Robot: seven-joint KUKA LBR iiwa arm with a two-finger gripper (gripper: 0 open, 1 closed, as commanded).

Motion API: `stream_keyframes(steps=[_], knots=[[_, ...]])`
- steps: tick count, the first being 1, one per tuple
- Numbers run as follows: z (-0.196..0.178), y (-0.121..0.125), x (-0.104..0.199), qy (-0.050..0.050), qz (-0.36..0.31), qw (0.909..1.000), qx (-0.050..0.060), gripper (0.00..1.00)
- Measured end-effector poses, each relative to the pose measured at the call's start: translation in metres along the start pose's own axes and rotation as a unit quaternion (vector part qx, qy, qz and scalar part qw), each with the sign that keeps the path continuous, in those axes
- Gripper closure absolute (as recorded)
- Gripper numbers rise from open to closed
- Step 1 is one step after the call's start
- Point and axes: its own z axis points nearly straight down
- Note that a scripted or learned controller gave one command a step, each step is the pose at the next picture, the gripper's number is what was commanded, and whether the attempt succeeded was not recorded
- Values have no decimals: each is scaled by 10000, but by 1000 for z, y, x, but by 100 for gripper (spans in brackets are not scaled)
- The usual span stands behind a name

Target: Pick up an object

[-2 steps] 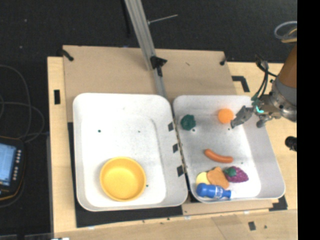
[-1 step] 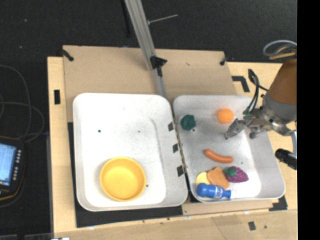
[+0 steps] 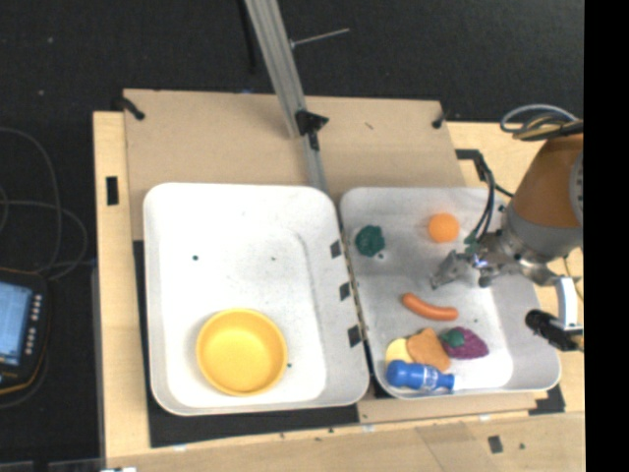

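While the gripper (image 3: 462,268) hangs spread and unladen over the right bin (image 3: 511,362), the orange ball (image 3: 443,227) lies at its eleven o'clock and the orange sausage (image 3: 429,307) at seven o'clock.

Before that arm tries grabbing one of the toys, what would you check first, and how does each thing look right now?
1. Gripper is over the right bin: ok.
2. Nothing between its fingers: ok.
3. Nearest target, the orange sausage, lies apart from other toys: ok.
4. Orange ball and green toy have room around them: ok.
5. Blue bottle, purple toy and tan piece crowd together: not ok.
6. Gripper height above the bin floor: cannot tell.
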Motion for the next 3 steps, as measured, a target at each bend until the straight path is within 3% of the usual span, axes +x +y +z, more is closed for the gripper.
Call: stream_keyframes(steps=[1,2,3], knots=[[18,0,-1,-5,6,10000,-11,0],[6,1,-2,-6,20,10000,-34,100],[-39,3,1,-3,-13,10000,-49,100]])
